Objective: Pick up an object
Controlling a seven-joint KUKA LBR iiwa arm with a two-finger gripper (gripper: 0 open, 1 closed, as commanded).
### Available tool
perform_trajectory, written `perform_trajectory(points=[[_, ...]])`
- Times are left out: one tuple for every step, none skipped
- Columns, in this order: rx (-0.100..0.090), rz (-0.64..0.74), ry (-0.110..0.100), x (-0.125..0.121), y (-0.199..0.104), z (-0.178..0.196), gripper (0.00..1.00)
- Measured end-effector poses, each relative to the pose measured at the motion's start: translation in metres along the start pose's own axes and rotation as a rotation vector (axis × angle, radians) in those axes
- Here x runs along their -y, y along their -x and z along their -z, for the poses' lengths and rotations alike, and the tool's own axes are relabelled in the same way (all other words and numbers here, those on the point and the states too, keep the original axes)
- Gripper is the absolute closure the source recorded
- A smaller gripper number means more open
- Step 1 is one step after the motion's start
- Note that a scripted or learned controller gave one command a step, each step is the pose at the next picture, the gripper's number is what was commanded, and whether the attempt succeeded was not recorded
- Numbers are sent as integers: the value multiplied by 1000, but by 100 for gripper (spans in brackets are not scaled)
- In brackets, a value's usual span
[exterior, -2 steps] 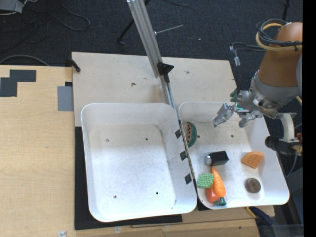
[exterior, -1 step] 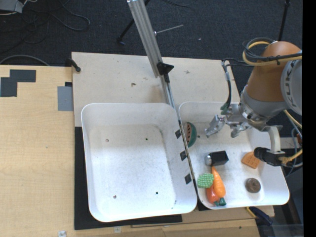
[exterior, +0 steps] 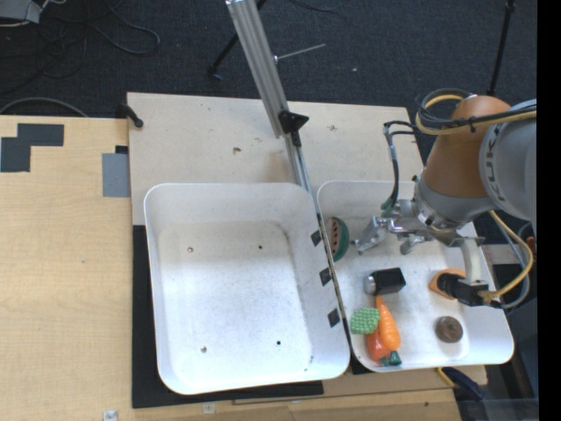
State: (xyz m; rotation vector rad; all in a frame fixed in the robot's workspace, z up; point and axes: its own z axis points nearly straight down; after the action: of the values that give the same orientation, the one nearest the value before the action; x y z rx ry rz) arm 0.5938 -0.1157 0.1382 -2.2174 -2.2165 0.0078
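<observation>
Dark carpet strewn with loose cables (exterior: 96, 20) ran behind the pale wooden bench (exterior: 210, 139), and a long ribbed aluminium rail (exterior: 261, 68) slanted down from the far side to the seam where the two shallow white bins met. From where I stood, the left white bin (exterior: 175, 235) showed little but a few dark specks on its floor, and all the small things lay in the right white bin (exterior: 491, 345). The grey arm with its orange band (exterior: 465, 160) reached in from the right, and its two-finger gripper (exterior: 388, 235) hung over the far part of the right bin. Its silvery fingers (exterior: 366, 240) were spread apart with nothing between them. A red slice-shaped toy with a green rim (exterior: 338, 238) leaned against the bin's left wall, just beside the gripper's left-hand finger. Nearer to me, a small black block with a silvery end (exterior: 386, 281) lay on the bin floor, below the gripper and apart from it. Just in front of that block was an orange toy carrot (exterior: 387, 323), with a green bumpy square piece (exterior: 365, 321) touching its left side and a small red piece (exterior: 375, 347) at its near end; I could not tell whether the red piece was joined to the carrot. A brown round disc (exterior: 450, 328) sat by itself towards the bin's near right corner, well apart from the carrot. Three small black clips (exterior: 325, 276) were spaced along the wall shared by the bins.
</observation>
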Motion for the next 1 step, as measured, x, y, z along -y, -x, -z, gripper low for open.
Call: perform_trajectory(points=[[1, -1, 7, -1, -1, -47, 0]])
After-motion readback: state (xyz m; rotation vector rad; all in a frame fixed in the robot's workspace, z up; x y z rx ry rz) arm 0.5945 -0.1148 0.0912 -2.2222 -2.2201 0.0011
